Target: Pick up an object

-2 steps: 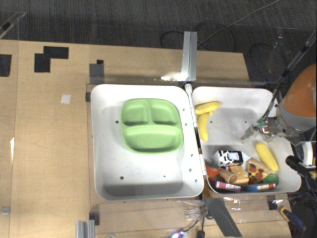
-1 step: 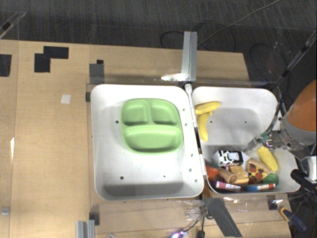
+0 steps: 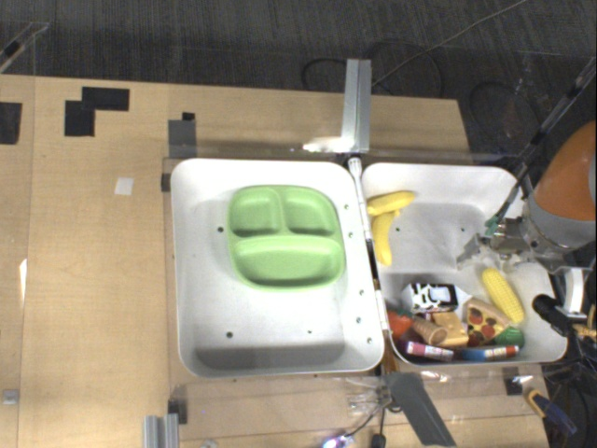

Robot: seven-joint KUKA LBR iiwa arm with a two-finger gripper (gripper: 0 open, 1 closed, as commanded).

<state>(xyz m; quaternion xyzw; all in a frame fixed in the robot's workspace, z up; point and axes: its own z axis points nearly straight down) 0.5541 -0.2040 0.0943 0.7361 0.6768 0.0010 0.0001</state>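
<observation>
Camera view: wooden bench (image 3: 84, 278), two white bins (image 3: 201, 334), dark floor (image 3: 187, 17); jaws' state unclear.

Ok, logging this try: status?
Two-finger gripper low in right white bin, grasp unclear. Yellow corn cob beside it. Toy pile crowds near corner.

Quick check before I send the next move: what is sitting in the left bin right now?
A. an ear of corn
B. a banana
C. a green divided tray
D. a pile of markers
C. The green divided tray lies in the left bin, while the banana, the ear of corn and the markers are all in the right bin.
</observation>
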